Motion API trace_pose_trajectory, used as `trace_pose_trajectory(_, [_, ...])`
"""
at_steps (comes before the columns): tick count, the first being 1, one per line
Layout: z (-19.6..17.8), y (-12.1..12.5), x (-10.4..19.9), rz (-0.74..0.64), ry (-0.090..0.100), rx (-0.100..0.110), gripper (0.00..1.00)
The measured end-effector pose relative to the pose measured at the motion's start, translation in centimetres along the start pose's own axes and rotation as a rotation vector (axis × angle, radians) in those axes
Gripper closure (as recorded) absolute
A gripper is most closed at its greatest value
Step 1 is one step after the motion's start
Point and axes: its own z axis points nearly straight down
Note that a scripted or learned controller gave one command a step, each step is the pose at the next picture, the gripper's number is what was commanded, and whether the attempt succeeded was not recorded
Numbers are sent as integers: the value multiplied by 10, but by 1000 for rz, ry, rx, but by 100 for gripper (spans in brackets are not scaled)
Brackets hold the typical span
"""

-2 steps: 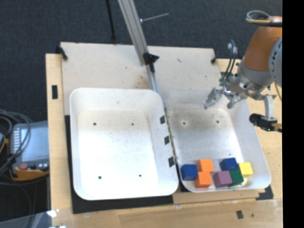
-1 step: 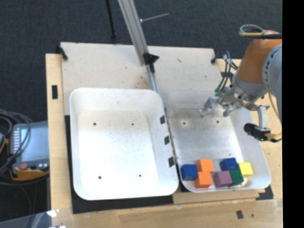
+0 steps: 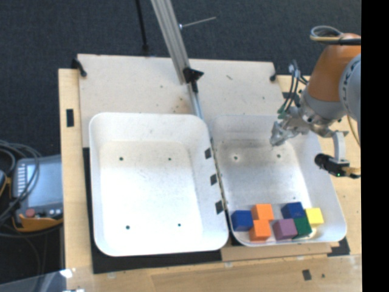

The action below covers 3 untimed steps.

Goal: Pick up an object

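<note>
Crowded along the near edge of the right-hand shallow white plastic bin [image 3: 316,181] sit seven small cubes: two blue cubes [image 3: 242,219] [image 3: 293,210], two orange cubes [image 3: 263,212] [image 3: 260,229], a purple cube [image 3: 284,229], a green cube [image 3: 302,226] and a yellow cube [image 3: 314,216]. Most of them touch a neighbour, and the front ones lie against the bin's raised lip. The left-hand shallow white plastic bin [image 3: 152,181] lies beside it. Grey two-finger gripper [image 3: 278,137] hangs over the far half of the right bin, well apart from the cubes; whether it is parted or closed cannot be told at this size and angle, and nothing can be seen in its grasp. The pick looks not yet begun. The chief risk, as I judge it, is the packing: a descent onto the middle of the cluster would likely land on top of a cube or wedge between two, pushing them aside instead of closing round one. Cubes at the lip leave little room on the wall side, so a collision with the rim is possible there. The yellow cube at the row's right end, or the blue one at the left end, seems the freest to straddle.
</note>
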Motion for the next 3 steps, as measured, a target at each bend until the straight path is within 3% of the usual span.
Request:
trace_pose_trajectory(2, [-118,-6,1,-8,0,-3,100])
trace_pose_trajectory(3, [-136,-5,0,-9,2,2,100])
